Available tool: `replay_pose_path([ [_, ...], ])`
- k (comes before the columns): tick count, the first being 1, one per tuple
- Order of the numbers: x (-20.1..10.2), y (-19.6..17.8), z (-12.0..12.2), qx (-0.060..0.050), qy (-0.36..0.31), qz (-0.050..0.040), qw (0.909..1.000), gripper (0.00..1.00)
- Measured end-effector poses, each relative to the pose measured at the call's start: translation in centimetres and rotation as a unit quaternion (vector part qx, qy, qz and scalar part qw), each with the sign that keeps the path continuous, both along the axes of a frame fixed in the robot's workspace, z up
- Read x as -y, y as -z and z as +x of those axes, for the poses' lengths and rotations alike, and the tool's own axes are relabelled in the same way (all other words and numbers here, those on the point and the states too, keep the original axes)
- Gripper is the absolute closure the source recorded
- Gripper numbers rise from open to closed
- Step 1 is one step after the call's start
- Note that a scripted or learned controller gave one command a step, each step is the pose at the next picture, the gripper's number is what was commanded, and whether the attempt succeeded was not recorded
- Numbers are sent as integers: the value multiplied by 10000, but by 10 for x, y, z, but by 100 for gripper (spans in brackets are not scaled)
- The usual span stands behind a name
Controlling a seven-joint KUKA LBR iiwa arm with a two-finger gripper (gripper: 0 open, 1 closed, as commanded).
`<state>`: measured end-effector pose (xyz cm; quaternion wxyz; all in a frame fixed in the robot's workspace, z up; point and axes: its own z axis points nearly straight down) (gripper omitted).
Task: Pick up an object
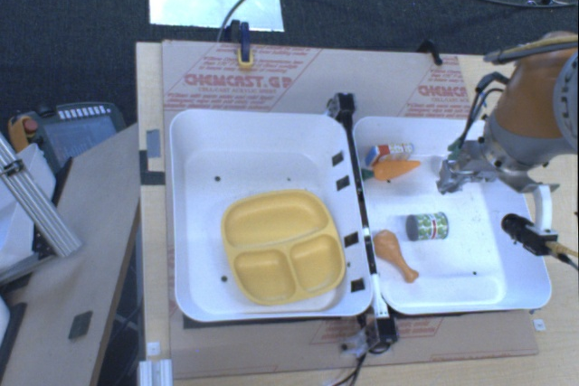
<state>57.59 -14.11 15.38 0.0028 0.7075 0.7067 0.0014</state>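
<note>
The right bin (520, 285) holds a small grey and green can (427, 226) lying on its side near the middle. A tan toy drumstick (395, 255) lies to the can's lower left. At the bin's far left an orange carrot-like piece (395, 168) rests against a small red and white tube (389, 151). My gripper (451, 175) hangs over the far right part of this bin, right of the carrot piece and above the can. Nothing shows between its tips.
In the left bin (194, 194) sits a yellow divided plate (282, 244). A black clip strip (355, 194) runs along the seam between the bins. A black fitting (527, 234) sticks out over the right bin's right edge.
</note>
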Motion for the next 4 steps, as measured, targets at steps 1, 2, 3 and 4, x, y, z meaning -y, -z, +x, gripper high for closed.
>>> replay_pose_path([
  [1,-1,-44,4,-4,-23,2,10000,100],
  [2,5,-107,2,13,-26,-3,10000,100],
  [3,-43,-100,10,-14,-48,12,10000,100],
  [4,-95,-98,16,-15,-53,16,10000,100],
])
